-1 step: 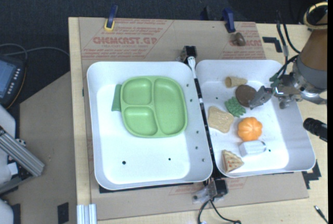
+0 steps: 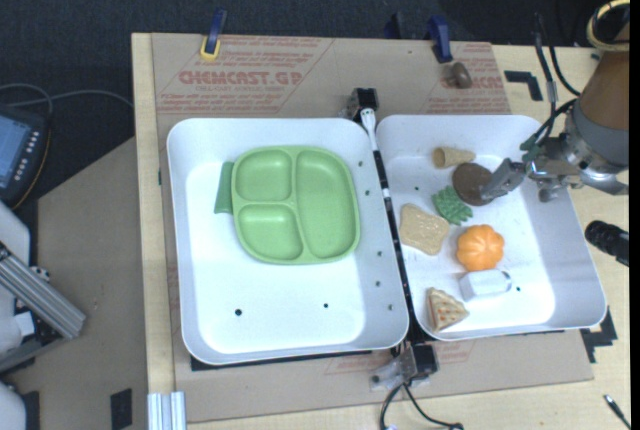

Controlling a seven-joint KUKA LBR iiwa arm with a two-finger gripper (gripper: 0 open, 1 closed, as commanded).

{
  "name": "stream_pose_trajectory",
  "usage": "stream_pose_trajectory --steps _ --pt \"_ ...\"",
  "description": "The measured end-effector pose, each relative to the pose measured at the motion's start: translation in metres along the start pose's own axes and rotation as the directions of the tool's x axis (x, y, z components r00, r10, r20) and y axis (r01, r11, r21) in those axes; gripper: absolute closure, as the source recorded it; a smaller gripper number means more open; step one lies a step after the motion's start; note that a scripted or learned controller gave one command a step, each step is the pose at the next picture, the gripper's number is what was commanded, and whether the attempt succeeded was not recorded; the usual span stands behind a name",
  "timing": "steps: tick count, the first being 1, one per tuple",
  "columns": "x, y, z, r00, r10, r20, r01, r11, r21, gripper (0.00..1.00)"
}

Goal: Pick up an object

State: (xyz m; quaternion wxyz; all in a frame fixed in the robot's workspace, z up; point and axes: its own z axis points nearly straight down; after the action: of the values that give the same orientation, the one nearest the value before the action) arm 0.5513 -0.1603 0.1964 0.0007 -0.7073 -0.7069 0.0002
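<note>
We see the bench top (image 2: 300, 68), a brown board printed CHEMCAST, carrying two white bins: left bin (image 2: 200, 218) and right bin (image 2: 565, 258), touching along the middle. Yellow clamp (image 2: 211, 40) and blue clamp (image 2: 438, 38) grip the board's far edge, behind the bins.

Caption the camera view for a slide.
KUKA arm's hand over the right bin of toy foods beside a brown disc; green divided plate in left bin.
</note>
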Motion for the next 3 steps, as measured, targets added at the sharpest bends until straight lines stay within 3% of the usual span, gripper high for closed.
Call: stream_pose_trajectory --steps 2,3 --pt "-0.002 0.000 0.115 1.000 -0.001 -0.002 0.001 1.000 0.006 0.00" --pt "-0.003 0.002 0.101 1.000 0.001 0.001 -0.001 1.000 -0.002 1.00"
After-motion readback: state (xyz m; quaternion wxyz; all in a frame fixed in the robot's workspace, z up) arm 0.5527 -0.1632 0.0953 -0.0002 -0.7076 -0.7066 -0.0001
